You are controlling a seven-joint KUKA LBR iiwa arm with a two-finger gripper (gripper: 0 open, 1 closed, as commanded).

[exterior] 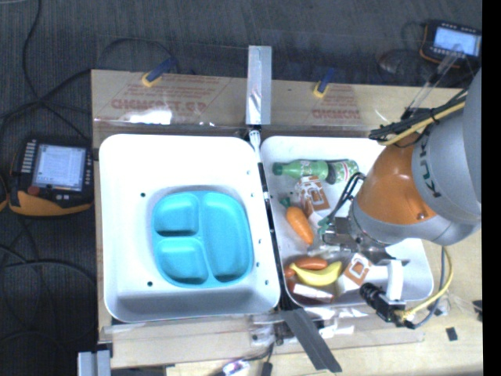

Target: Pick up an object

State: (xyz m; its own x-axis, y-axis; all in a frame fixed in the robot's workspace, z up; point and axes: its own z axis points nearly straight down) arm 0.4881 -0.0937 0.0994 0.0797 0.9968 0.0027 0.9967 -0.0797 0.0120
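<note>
Jaws hidden under wrist, state unclear, gripper beside carrot, above banana

Blue tray in the white left bin; green bottle, orange carrot, yellow banana alongside

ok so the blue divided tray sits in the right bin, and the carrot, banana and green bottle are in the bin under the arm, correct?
Not quite: the blue divided tray sits in the left bin, not the right. The carrot, banana and green bottle are in the bin under the arm, as you said. The camera view shows this.
</note>
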